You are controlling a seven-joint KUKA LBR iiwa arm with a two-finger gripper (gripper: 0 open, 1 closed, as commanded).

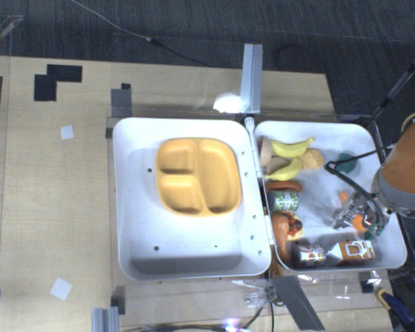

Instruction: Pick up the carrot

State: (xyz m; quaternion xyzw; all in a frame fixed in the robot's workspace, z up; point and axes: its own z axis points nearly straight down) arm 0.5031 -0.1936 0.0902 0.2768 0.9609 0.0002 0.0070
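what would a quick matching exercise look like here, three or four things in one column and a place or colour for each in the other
Things:
1. yellow divided tray
2. bananas
3. green can
4. gripper

Places:
A. right bin, far corner by the divider
B. right bin, near its right wall, over an orange item
C. left bin, middle
D. right bin, along the divider, nearer than the bananas

Pairs: 1-C, 2-A, 3-D, 4-B

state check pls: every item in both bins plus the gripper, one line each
yellow divided plate: upright, flat in the left bin
bananas: lying at the right bin's far left
green can: on its side
juice carton: lying flat by the near wall
carrot: in the right bin, at the gripper tip
gripper: low over the carrot, grasp unclear
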